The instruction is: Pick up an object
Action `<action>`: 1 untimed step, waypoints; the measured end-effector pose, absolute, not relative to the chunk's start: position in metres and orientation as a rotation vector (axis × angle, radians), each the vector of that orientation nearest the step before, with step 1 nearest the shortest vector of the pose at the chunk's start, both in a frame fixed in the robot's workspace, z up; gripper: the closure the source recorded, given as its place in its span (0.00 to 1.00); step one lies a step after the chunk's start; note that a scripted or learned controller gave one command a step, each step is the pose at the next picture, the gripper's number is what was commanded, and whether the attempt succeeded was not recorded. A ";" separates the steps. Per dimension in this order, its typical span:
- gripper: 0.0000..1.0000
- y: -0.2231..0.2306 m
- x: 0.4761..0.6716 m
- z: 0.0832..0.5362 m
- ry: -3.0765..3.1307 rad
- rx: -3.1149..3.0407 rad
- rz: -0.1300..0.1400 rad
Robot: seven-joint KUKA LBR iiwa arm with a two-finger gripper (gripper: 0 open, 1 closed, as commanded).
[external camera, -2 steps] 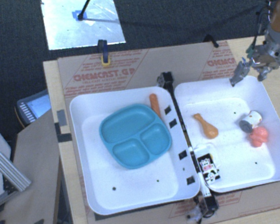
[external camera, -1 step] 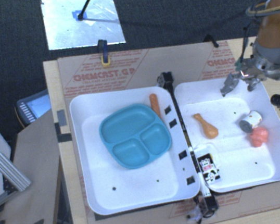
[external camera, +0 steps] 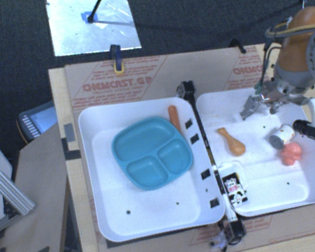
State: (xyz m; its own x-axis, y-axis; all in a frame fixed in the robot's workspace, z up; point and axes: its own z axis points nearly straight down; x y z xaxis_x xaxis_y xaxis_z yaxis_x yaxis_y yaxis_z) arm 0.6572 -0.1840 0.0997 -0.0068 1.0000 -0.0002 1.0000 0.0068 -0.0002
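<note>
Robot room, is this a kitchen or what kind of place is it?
Probably a robot lab, not a kitchen. A grey arm with a claw reaches over two white bins on a bench, which hold a blue plastic plate and toys, set out for grabbing practice.

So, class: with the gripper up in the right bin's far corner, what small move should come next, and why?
Probably a short move toward the near side, over the grey cylinder. The gripper hangs over bare bin floor with nothing between its fingers, and that cylinder looks like the closest item.
</note>
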 end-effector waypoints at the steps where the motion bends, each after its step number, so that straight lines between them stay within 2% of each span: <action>1: 0.00 -0.183 0.658 0.085 -2.230 -2.215 -0.001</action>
State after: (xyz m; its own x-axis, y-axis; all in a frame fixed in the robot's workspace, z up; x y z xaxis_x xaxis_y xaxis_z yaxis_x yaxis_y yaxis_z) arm 0.6582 -0.1834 0.0847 -0.0071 1.0000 -0.0007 1.0000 0.0071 0.0015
